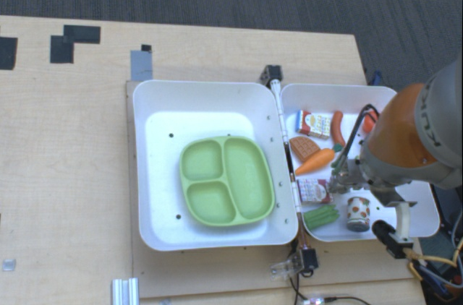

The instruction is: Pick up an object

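Note:
The right bin [293, 105] holds several small toy foods: an orange carrot [315, 161], a brown biscuit [304, 147], a red sausage [337, 126], a small red and white carton [316, 123], a white packet [312, 189], a green vegetable [320, 215] and a small can [357, 213]. The arm's orange band [401, 134] covers the right half of this bin. My gripper [340, 179] hangs low in the bin, just right of the carrot and the white packet and above the can. The arm hides whatever lies beneath it.
The left bin [155, 152] holds a green three-compartment plate [228, 181]. A ridge [283, 144] separates the two bins. Bare wooden bench [65, 173] stretches to the left, with dark tape marks [72, 42] at the back. Cables lie at the bench's front right corner [427, 275].

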`<state>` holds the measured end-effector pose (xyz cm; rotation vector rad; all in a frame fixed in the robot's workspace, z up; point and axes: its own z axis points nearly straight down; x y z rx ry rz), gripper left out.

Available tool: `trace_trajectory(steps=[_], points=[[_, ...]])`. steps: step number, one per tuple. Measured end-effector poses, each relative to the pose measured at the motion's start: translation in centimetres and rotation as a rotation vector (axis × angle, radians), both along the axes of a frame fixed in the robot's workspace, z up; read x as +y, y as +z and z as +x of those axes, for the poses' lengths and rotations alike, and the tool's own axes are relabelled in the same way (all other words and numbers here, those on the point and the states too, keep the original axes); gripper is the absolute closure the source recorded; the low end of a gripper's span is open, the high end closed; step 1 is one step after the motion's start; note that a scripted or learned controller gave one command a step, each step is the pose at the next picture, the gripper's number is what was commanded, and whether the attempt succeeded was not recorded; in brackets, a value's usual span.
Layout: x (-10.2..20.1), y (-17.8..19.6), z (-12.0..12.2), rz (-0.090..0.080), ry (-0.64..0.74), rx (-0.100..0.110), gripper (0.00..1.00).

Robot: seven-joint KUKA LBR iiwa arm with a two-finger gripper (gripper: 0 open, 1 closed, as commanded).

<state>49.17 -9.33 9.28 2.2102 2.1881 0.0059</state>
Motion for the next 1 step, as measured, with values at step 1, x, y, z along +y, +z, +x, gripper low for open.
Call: trace_trajectory(steps=[1], points=[[-0.08,0.00,0.01,0.002,0.001,0.001,0.00]])
